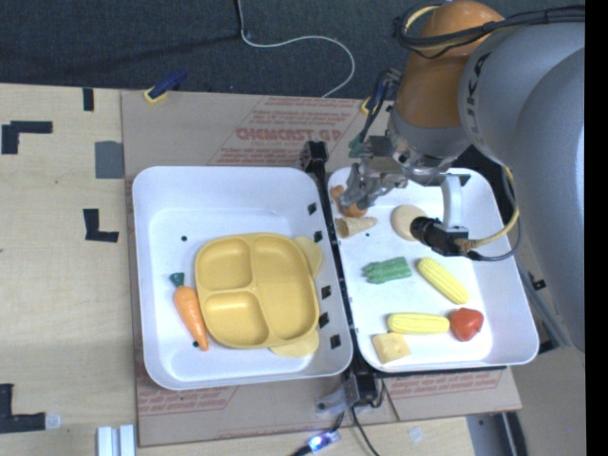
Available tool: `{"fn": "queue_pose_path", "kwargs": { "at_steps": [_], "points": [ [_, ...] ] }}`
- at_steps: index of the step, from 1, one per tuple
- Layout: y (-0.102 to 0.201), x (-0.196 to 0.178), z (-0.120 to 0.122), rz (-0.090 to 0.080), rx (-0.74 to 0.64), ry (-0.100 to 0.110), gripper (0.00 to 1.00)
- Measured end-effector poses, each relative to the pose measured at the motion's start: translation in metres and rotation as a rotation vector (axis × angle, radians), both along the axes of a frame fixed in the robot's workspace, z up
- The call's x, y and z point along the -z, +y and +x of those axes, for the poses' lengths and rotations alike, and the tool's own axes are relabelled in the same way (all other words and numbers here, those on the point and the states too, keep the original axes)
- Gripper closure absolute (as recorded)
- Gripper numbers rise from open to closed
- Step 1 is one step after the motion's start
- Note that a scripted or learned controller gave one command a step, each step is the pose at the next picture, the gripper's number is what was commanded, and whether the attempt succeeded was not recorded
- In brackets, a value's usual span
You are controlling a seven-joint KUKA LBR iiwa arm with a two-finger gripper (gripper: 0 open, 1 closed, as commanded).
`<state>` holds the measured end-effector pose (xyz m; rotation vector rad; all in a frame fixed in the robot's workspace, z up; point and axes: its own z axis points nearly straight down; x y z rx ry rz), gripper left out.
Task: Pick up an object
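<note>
Camera view: grey arm with the orange band reaches in from the right, gripper [359, 193] low over the far-left corner of the right shallow white plastic bin [503, 350]. It sits directly above or against a small tan wedge-shaped food piece [356, 224] lying by the bin's left wall. Can't tell whether the fingers are released or clenched, and nothing is visibly between them, so I'd call it no confirmed grasp.

Candidates in the right bin:
- pale beige round piece [406, 219], just right of the wedge
- green ridged plastic vegetable [387, 272], mid-bin
- yellow plastic corn cob [442, 279], tilted, right of the green one
- second yellow corn cob [418, 323], lying flat near the front edge
- red rounded plastic piece [465, 324], touching that cob's right end
- pale yellow cube-like block [390, 348], front-left corner

Left white bin [152, 198]: yellow four-compartment plastic tray [256, 288], with an orange plastic carrot [191, 316] beside its left edge. Not relevant to this attempt.

Judgement: the wedge is the nearest target. To do it well:
- centre over the wedge before closing; it's small and low, easy to clip
- keep clearance from the bin's left wall so it doesn't block one side of the grip
- go fully down to the bin floor, close, then lift straight up
- check the piece comes up before moving away

Risk: the wedge skids against the wall or flips out.
</note>
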<state>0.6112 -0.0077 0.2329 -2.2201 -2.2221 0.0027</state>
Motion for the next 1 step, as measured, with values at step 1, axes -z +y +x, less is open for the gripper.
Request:
{"fn": "queue_pose_path", "kwargs": {
  "at_steps": [1],
  "points": [
    [0.0057, 0.0129, 0.006, 0.0, 0.0, 0.001, 1.0]
  ]
}}
